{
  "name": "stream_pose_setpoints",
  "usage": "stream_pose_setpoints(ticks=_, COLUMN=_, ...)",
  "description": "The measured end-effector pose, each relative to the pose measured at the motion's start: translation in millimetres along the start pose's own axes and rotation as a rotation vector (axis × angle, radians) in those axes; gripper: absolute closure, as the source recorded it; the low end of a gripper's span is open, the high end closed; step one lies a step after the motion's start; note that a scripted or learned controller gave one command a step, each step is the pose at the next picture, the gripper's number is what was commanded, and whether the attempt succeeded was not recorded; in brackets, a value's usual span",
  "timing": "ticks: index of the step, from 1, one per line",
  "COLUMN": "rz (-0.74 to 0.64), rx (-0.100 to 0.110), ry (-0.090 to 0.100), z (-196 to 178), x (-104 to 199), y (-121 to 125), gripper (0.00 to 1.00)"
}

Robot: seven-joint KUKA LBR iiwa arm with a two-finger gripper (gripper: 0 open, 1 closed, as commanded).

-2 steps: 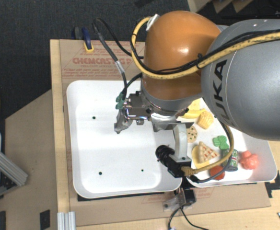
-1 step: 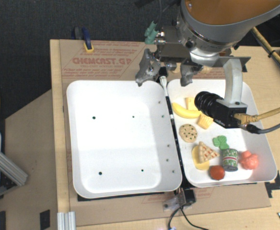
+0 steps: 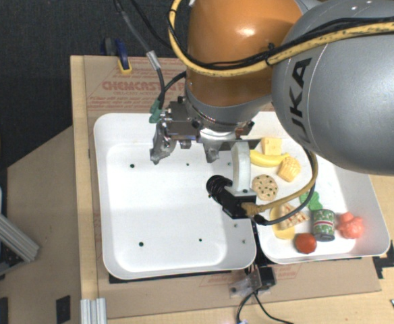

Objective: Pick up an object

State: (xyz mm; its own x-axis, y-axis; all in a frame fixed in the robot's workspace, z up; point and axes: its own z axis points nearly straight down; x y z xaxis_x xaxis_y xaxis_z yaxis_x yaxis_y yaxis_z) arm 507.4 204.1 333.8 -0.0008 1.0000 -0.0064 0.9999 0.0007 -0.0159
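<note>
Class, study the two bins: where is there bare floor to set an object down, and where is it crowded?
Free: the left bin, its floor from below the gripper down to the near rim. Crowded: the right bin, packed with the cookie, corn, can and tomato.

Red "CHEMCAST" on the brown board (image 3: pixel 129 86); the grey arm (image 3: pixel 359 79) bears, seemingly, "KA".

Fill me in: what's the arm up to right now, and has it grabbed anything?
The gripper hangs over the far end of the bin on the view's left, its fingers apart with nothing between them. The toy foods, including a banana, a cookie, a can and a tomato, lie in the other bin. Nothing has been picked up yet.
</note>
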Motion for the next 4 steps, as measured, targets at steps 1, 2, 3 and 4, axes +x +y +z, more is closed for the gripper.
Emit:
stream_pose_setpoints(ticks=1, rz=0.002, rx=-0.014, ry=0.006, z=255.8, x=19.2, y=7.6, gripper=0.00)
stream_pose_setpoints(ticks=2, rz=0.003, rx=-0.020, ry=0.010, z=237.3, x=20.1, y=9.0, gripper=1.00)
stream_pose_setpoints(ticks=3, rz=-0.001, rx=-0.017, ry=0.008, z=168.7, x=22.1, y=-24.9, gripper=1.00)
stream_pose_setpoints(ticks=4, rz=0.001, rx=-0.027, ry=0.010, z=79.7, x=9.1, y=3.0, gripper=1.00)
